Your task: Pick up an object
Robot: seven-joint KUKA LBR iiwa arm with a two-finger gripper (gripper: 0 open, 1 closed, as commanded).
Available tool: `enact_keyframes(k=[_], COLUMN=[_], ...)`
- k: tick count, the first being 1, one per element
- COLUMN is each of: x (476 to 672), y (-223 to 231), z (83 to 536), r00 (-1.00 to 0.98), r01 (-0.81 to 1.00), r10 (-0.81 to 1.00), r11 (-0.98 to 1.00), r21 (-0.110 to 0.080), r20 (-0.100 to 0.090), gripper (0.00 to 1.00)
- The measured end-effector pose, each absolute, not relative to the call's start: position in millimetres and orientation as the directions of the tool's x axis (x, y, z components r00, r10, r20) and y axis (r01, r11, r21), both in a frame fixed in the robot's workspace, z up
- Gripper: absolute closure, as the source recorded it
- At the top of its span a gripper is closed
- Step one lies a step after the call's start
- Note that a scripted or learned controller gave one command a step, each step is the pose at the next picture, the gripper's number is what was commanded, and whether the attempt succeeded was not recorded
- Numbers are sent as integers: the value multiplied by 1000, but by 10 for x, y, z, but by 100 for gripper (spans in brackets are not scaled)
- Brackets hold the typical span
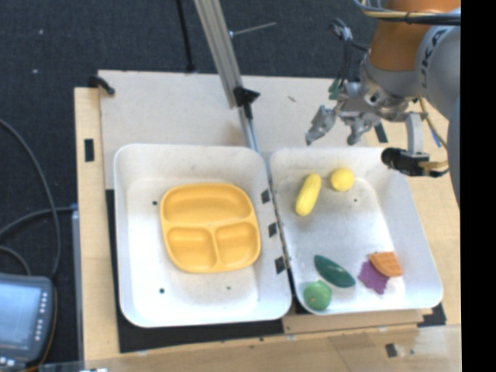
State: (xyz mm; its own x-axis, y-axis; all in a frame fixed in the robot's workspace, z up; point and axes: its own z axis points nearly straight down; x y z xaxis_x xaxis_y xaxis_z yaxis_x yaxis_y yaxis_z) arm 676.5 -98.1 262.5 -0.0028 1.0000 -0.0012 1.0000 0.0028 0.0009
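Yellow toys, a banana (pixel 308 194) and a lemon-like ball (pixel 342 180), lie at the far end of the right bin (pixel 411 223), nearest the gripper (pixel 338 129), whose jaws hang spread and empty just beyond that bin's far rim. Past the bin's left wall sits a yellow divided tray (pixel 209 226), likely a drop-off spot.

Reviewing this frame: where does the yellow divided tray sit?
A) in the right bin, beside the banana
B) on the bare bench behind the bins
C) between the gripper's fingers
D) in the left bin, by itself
D: the yellow divided tray lies flat in the left bin, while the banana and the other small items are in the right bin, and the gripper hangs above that bin's far edge with nothing between its fingers.
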Motion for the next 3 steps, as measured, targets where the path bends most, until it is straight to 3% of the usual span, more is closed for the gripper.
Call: enact_keyframes(k=[1,3], x=[6764,6775], y=[-984,-1020], z=[2625,1570], r00=[-3,2], r01=[1000,1000], r10=[1000,1000], r11=[3,-2], r21=[1,-3], r20=[-2,-2], gripper=[0,0])
